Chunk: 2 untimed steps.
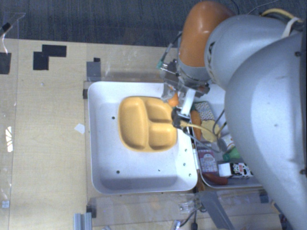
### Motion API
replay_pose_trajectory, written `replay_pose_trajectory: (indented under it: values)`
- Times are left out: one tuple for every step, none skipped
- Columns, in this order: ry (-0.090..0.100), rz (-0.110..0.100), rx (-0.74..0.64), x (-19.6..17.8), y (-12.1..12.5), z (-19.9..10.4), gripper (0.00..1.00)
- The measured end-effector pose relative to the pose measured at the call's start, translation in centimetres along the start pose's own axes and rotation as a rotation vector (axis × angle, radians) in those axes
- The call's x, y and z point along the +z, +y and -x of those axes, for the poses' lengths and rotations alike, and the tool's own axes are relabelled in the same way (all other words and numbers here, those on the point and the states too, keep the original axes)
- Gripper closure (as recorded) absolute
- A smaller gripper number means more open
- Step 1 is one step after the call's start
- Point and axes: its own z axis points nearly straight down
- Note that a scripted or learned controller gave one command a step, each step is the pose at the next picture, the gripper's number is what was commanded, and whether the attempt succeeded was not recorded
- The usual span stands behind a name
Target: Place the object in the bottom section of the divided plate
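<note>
Gripper (176, 118) is hanging at the yellow divided plate's (144, 123) right edge, where the left bin (139, 176) meets the right one; you cannot tell how it is set. Something orange (172, 99), possibly the object, is peeking out just beside the wrist. The plate's sections are lying bare. The right bin (225, 180) is holding a banana (207, 128) and small packets (207, 159).

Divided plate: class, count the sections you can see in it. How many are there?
3. The yellow divided plate in the left bin has one long section on its left side, and two smaller ones on its right, upper and lower. The hand overlaps its right edge, possibly hiding some.
</note>
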Motion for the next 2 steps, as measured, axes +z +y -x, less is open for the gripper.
replay_pose_trajectory:
  values:
    - [0.001, 0.0, 0.141, 2.5, -1.9, -8.9, 1.0]
    - [0.001, 0.0, 0.29, -1.7, -3.7, -9.9, 1.0]
